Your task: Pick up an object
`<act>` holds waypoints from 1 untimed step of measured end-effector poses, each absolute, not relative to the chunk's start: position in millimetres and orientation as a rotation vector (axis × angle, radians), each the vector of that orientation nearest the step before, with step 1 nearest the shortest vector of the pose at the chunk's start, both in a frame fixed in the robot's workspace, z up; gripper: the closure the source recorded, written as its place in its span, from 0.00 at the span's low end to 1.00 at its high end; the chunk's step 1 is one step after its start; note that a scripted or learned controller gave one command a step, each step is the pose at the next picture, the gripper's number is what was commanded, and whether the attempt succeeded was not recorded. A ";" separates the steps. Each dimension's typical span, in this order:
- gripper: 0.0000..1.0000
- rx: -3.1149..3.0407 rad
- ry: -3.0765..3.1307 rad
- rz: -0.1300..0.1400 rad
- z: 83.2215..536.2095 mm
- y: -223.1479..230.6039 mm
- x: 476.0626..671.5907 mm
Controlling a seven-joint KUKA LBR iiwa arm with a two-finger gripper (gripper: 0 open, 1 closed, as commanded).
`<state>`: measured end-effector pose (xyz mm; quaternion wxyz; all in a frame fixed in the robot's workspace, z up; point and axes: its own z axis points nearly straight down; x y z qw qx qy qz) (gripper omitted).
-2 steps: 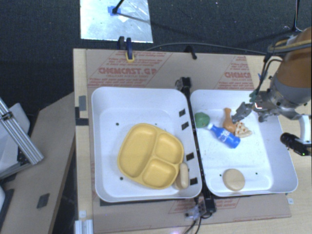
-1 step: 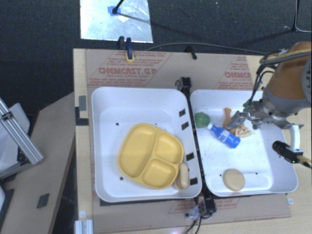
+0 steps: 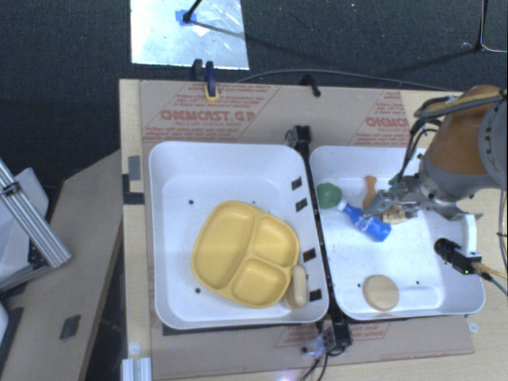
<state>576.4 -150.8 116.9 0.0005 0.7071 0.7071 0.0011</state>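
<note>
The gripper [image 3: 386,206] is hovering in the right bin [image 3: 452,296], near the blue toy [image 3: 367,221]; nothing looks lifted yet, and its state I cannot tell

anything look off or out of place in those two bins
Only small things. The yellow plate sits askew in the left bin, and a tan piece is wedged between its corner and the bin wall. Nothing looks spilled or broken.

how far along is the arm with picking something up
Done: the arm has reached into the right bin. In hand: the gripper sits low beside the blue object. Left: nothing visibly lifted; green ball and tan disc lie untouched.
</note>
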 end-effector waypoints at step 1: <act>1.00 2.211 2.217 0.014 132.3 -150.5 579.8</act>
